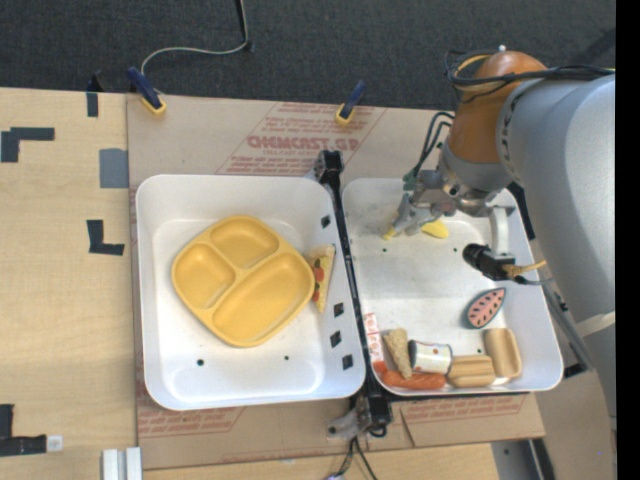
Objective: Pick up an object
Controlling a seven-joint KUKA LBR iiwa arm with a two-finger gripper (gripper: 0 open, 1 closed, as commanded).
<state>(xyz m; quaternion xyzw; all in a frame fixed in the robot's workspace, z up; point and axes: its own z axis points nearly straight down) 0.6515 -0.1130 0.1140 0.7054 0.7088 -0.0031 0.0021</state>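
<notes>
While tilted toward the left bin [141, 268], the hand [398, 226] hangs low.

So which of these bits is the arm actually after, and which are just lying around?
Likely in play: gripper, low over the right bin; small yellow piece beside it.
Just lying about: yellow divided plate in the left bin; watermelon slice; tan bread-like pieces; clamps.

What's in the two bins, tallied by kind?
Yellow divided plate: 1
Yellow-and-red piece: 1
Small yellow piece: 1
Watermelon slice: 1
Tan bread-like pieces: 3
White-and-red can: 1
Orange piece: 1
Total: 9
</notes>
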